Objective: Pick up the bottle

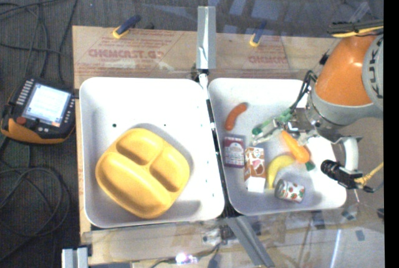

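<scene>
Two bins: left bin (pixel 93 98) holds yellow tray (pixel 142 171); right bin (pixel 262 87) clutter.

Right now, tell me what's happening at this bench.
A grey arm with an orange band reaches from the right over the right white bin, its gripper low among small items: an orange carrot, yellow banana, reddish sausage, purple carton and printed can. Nothing is visibly held. The left white bin holds a yellow divided tray.

Bench (pixel 93 52), two white bins (pixel 93 98) (side by side)
</scene>
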Motion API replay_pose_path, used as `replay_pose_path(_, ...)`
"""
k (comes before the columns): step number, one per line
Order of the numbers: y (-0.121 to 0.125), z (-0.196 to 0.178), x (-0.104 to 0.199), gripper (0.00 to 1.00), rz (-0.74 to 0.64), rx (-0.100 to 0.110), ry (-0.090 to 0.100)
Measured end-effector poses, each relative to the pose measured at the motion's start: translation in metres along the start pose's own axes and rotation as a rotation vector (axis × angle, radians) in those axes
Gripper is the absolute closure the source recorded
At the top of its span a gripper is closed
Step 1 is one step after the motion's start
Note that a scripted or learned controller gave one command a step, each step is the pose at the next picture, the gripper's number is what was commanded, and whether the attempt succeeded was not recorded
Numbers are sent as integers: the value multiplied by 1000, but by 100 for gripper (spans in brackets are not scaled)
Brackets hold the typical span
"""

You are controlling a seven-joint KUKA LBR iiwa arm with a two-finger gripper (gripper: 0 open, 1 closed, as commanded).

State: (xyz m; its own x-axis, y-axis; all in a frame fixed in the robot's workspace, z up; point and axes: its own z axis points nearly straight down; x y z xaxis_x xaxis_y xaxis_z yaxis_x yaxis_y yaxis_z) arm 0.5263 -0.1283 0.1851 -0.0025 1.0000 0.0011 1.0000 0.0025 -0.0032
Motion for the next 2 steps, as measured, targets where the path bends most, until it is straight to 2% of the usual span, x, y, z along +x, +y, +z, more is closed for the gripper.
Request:
replay_pose_path(1,93,28,-29,0,-4,1,0)
replay_pose_path(2,90,96,-53,0,6,-11,-6)
